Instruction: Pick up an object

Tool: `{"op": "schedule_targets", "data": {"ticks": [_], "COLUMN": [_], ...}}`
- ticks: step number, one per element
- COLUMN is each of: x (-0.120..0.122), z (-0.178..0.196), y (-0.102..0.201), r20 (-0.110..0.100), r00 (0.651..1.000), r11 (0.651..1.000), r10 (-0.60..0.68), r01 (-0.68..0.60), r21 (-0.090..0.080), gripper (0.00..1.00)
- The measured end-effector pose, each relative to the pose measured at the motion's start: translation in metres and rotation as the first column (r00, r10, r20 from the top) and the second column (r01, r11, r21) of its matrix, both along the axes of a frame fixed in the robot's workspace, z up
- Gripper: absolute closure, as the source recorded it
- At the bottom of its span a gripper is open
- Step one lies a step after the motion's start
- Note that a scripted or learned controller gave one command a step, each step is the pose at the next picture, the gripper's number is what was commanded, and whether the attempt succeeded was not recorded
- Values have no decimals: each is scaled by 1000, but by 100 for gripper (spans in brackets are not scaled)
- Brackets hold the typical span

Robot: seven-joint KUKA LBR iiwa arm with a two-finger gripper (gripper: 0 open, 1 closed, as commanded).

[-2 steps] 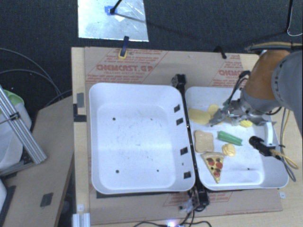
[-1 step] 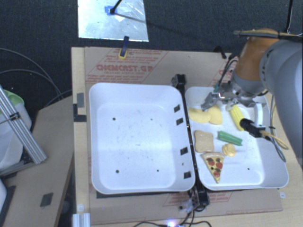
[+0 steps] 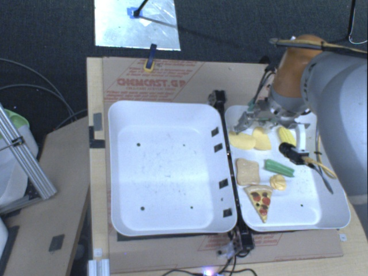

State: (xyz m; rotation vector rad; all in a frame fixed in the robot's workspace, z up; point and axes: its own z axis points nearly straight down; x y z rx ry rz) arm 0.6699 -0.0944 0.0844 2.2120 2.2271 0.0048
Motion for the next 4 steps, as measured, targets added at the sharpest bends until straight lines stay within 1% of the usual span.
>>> {"op": "schedule_targets", "data": {"ticks": [1,2,3,4], "x": [-108,-102,-103,-24], "z": [0,11,10,1], "y": [-19,-18,-18,-24], "r20": [-11,0,-1,5], "r00": [1000,1000,1000,1000], "r11": [1000,1000,1000,1000], "r10": [-10,-5,-5,-1], "r01": [10,5,5,1], "r21": [1,0,0,-2], "gripper": [0,100,0,0]}}
